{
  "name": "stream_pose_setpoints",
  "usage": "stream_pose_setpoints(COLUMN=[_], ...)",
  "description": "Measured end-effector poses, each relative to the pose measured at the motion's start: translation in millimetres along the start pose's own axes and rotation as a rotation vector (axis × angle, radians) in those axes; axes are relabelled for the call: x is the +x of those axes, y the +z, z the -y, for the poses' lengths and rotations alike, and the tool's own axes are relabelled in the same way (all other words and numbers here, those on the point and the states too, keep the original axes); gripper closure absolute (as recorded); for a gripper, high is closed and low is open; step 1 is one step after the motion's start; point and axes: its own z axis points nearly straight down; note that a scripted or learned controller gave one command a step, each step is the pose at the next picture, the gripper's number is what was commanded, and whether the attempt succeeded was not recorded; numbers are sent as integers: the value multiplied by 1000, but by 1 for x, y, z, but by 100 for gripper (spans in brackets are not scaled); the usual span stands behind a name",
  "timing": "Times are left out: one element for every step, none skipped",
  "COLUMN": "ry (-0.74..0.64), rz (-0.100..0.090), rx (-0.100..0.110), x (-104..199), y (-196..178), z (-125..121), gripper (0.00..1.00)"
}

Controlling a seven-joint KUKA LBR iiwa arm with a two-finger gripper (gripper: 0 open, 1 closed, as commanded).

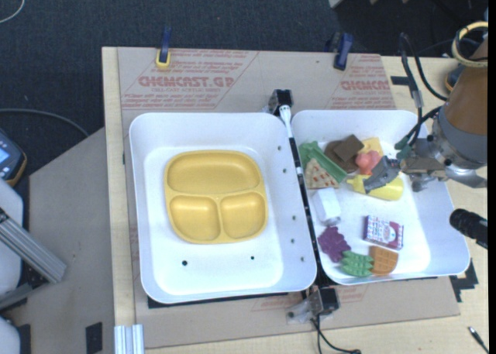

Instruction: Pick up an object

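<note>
Two white bins sat side by side on the bench. The left bin (147, 213) held one yellow tray (215, 195) with three compartments. The right bin (434, 256) held a heap of toy food: a brown block (345, 147), a pink piece (367, 161), a yellow piece (390, 190), a pizza slice (318, 174), a white piece (328, 207), purple grapes (333, 242), a green piece (355, 264), a waffle (384, 259) and a purple carton (383, 231). The gripper (385, 177) hung low over the yellow piece, its tips dark and blurred against the heap; whether anything sat between them could not be told. The arm (465, 124) was cut off at the right edge.
</note>
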Motion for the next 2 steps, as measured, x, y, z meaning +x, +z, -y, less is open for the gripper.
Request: stream_pose_setpoints(ry=[-3,-2], rz=[2,0], rx=[-13,-6], x=[0,-6], y=[-6,39], z=[-2,-3], gripper=[0,0])
